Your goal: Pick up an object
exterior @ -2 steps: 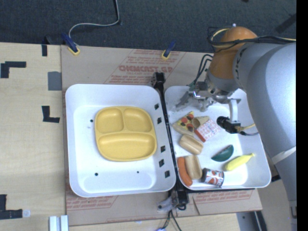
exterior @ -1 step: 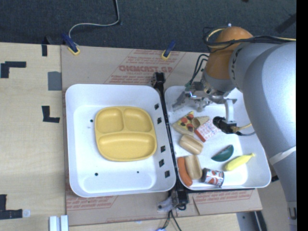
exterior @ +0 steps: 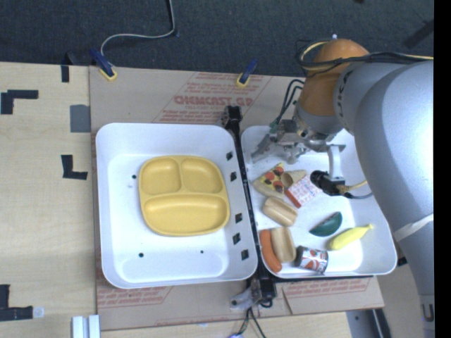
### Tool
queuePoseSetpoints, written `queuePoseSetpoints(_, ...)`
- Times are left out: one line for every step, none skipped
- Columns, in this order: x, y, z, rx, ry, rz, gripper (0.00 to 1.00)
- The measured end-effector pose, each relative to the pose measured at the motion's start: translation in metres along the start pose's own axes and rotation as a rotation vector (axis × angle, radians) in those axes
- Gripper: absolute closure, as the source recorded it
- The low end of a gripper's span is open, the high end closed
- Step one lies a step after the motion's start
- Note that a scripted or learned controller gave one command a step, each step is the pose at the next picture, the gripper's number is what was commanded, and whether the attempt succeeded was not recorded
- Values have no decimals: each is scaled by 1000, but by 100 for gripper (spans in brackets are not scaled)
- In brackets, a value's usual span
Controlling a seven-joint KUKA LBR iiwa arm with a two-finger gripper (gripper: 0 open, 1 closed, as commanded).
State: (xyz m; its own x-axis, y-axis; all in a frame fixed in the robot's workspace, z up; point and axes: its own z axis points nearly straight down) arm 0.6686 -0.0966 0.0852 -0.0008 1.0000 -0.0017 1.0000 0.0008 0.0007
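Nearest the camera, a small can (exterior: 311,260) lies on its side at the right bin's (exterior: 377,259) near edge, beside a hot dog (exterior: 276,246) and a banana (exterior: 350,236). Every pickable item is crowded into this bin, so the tool (exterior: 282,138) hangs over its far left corner, just beyond the pizza slice (exterior: 277,181). Its fingers look spread with nothing between them, though the view is cluttered. The left bin (exterior: 116,189) holds a yellow divided plate (exterior: 184,194).
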Motion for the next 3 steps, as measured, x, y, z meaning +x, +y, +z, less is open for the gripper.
queuePoseSetpoints(-7,0,0,-1,1,0,0)
queuePoseSetpoints(-2,0,0,-1,0,0,0)
queuePoseSetpoints(-4,0,0,-1,1,-1,0)
